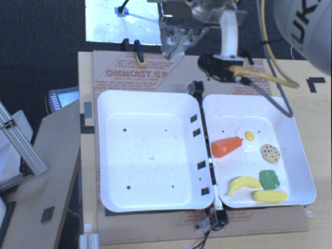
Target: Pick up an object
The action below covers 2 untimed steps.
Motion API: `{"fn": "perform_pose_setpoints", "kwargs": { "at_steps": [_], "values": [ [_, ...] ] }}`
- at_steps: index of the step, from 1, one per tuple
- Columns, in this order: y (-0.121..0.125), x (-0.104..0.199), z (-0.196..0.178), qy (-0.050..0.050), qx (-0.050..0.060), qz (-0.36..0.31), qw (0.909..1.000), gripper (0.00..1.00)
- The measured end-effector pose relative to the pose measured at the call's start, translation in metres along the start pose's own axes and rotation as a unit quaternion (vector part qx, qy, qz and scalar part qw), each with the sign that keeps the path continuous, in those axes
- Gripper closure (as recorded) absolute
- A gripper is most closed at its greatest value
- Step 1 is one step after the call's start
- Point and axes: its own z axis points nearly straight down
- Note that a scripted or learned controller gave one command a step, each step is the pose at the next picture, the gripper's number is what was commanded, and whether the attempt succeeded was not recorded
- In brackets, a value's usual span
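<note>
We see two shallow white bins side by side on the bench. The left white bin (111, 139) sits next to the right white bin (295, 154), which has toy food in it. There is an orange toy carrot (226, 147) near the middle wall. Just beside it is a white fried egg with a yellow yolk (248, 137). A round tan cookie with dark spots (270, 153) lies close to the egg. Lower down we see a yellow banana (244, 184), a green leafy piece (269, 179) and a yellow corn cob (270, 195), all close together. The metal gripper (174, 45) hangs high above the bench, behind the bins, away from the food. We cannot tell how its jaws stand.
</note>
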Motion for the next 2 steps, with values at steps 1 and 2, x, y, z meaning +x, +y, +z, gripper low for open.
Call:
{"fn": "perform_pose_setpoints", "kwargs": {
  "at_steps": [1, 2],
  "values": [
    [-0.003, 0.0, -0.011, 0.001, 0.0, -0.001, 1.0, 1.0],
    [-0.014, 0.012, 0.134, -0.003, 0.009, -0.002, 0.9999, 1.0]
  ]
}}
